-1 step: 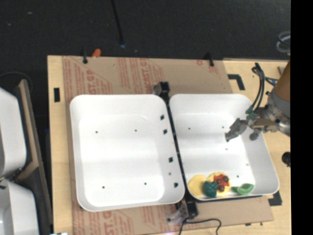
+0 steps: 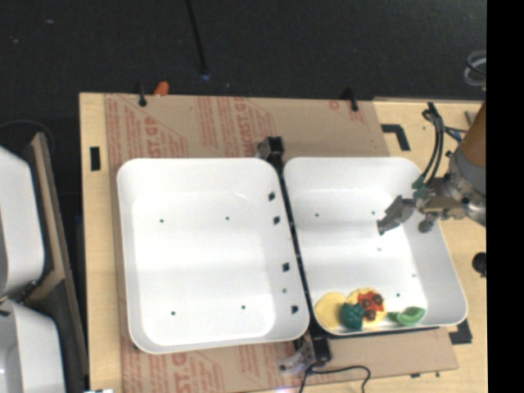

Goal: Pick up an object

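The gripper [image 2: 395,214], fingers spread and empty above the right bin [image 2: 426,256], is best lowered squarely over the toy cluster [image 2: 367,308] at the near wall

Smooth glossy plastic bins [image 2: 205,334] on matt cardboard [image 2: 196,129].

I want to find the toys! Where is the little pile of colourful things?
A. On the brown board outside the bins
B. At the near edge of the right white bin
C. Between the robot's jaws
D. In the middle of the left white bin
B: the small pile of yellow, red, teal and green objects lies against the near wall of the shallow white right-hand bin, apart from the grey two-finger gripper above it.
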You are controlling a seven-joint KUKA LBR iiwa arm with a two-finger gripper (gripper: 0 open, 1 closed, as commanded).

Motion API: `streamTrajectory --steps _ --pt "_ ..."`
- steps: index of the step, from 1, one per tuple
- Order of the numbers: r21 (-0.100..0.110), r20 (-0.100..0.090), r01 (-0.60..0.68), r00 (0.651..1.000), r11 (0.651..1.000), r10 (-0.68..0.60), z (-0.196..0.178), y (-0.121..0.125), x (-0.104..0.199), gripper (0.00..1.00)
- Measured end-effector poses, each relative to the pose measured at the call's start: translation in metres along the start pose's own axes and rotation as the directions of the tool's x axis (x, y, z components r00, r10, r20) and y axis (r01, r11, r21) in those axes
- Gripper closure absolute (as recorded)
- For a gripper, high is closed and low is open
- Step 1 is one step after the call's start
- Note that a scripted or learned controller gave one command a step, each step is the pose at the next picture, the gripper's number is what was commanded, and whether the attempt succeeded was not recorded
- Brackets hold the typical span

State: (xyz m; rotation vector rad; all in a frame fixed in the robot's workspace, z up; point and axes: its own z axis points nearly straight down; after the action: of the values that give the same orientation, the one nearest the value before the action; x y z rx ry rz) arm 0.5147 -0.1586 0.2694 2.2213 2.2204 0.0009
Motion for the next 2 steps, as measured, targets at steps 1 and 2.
streamTrajectory --steps 1,2 --pt "0.004 -0.001 0.000 1.000 1.000 0.000 0.043 0.003 0.002 0.00" --pt "0.006 -0.001 0.000 1.000 1.000 0.000 0.103 0.006 0.008 0.00"
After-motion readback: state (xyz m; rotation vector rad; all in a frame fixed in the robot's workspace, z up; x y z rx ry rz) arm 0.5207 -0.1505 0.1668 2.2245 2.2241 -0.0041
